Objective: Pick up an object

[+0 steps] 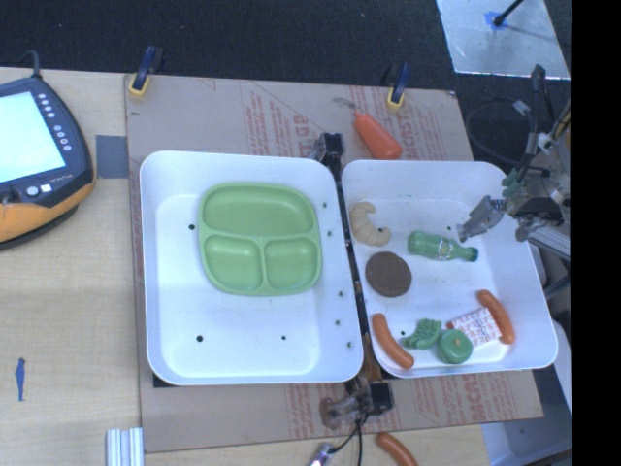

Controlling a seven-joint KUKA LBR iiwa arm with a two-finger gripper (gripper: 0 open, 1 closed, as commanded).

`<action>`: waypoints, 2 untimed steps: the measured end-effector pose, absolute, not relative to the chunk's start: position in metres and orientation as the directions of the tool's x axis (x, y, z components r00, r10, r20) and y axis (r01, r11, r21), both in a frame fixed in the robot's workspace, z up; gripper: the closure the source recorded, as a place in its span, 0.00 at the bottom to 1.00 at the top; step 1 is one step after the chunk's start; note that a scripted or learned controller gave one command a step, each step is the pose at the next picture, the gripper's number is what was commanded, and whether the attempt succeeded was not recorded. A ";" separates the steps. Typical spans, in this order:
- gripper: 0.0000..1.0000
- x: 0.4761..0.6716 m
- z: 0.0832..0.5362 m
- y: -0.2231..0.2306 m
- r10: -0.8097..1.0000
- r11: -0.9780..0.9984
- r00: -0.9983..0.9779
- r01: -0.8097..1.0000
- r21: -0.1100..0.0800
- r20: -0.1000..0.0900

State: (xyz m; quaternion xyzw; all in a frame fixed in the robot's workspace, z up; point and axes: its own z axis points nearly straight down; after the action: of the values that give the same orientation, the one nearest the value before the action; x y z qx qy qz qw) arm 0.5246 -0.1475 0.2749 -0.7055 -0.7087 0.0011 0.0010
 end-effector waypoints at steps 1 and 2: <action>0.00 0.568 0.170 -0.098 1.000 0.006 -0.006 1.000 -0.006 -0.001; 0.00 0.573 0.114 -0.092 1.000 0.005 -0.005 1.000 -0.006 -0.001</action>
State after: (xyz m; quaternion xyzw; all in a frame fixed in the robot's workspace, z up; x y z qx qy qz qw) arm 0.5727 -0.0920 0.1138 -0.7054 -0.7088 0.0025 0.0015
